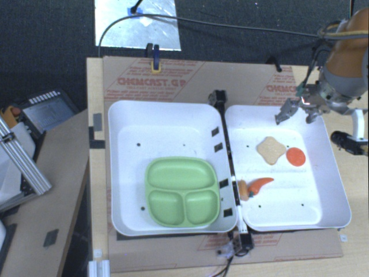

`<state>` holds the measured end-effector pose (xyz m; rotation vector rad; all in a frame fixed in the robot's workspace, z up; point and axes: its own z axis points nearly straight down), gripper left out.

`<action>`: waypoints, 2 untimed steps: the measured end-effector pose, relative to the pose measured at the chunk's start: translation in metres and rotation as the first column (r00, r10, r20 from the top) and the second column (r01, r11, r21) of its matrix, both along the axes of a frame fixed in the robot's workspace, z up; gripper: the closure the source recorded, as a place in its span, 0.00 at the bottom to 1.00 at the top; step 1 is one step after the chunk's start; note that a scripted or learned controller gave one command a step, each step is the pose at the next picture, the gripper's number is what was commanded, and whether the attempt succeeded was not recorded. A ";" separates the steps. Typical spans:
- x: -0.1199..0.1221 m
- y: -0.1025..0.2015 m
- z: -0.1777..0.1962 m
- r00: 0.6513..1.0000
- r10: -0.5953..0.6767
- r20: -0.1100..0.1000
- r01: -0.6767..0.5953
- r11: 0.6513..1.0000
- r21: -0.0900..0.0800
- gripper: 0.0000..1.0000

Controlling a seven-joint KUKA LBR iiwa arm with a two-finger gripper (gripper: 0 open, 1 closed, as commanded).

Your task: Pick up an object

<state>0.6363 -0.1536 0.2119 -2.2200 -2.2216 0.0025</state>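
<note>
Toast-shaped tan piece [271, 150], lying flat mid right bin [331, 172] beside red disc [296, 156]: judged light, stiff, thin, best pinched across edges; hand [297, 113] spread, nothing held, poised above far rim.

Bright, even overhead light; white bins [173, 111] glare slightly, image somewhat soft.
</note>
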 end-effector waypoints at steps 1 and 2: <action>0.003 0.009 -0.046 1.000 0.003 0.001 -0.003 1.000 0.001 0.00; 0.000 0.014 -0.107 1.000 0.004 -0.001 -0.003 1.000 0.001 0.00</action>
